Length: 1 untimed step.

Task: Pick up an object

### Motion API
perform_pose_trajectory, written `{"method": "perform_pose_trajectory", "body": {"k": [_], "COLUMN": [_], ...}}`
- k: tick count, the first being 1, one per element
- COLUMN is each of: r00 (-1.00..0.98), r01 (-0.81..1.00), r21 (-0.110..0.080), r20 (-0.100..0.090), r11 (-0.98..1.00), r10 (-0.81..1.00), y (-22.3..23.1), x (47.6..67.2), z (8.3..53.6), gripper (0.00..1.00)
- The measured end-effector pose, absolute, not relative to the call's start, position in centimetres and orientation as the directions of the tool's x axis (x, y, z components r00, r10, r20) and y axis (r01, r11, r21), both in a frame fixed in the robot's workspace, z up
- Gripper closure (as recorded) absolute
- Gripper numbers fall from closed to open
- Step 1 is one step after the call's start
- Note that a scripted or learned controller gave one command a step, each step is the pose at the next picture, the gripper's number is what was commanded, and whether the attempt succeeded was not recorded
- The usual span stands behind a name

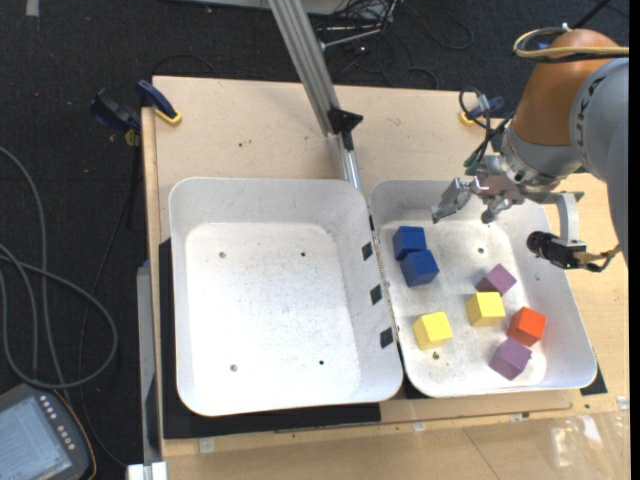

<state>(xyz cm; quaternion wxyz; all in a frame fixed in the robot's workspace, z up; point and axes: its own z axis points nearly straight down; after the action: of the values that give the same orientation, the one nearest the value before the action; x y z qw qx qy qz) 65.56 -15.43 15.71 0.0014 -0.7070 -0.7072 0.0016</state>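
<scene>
My gripper [468,208] hangs over the far part of the right bin [570,373], its two fingers spread open with nothing between them. Two blue blocks [413,253] sit touching each other just left of and nearer than the gripper. Nearer the front lie two yellow blocks [434,329] [486,309], two purple blocks [496,281] [511,358] and an orange block [527,324]. All the blocks rest on the bin floor.
The left bin [200,388] stands beside the right one, their rims meeting at the middle. A slanted metal rod [305,53] runs from the top down to the bins' junction. Clamps sit at the bench's far corners [160,103].
</scene>
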Motion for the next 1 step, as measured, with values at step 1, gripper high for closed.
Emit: {"method": "perform_pose_trajectory", "body": {"k": [1], "r00": [0.000], "r01": [1.000], "r21": [-0.002], "r20": [0.000], "r11": [0.000], "r10": [1.000], "y": [-14.87], "x": [64.70], "z": [10.78], "gripper": [0.00]}}
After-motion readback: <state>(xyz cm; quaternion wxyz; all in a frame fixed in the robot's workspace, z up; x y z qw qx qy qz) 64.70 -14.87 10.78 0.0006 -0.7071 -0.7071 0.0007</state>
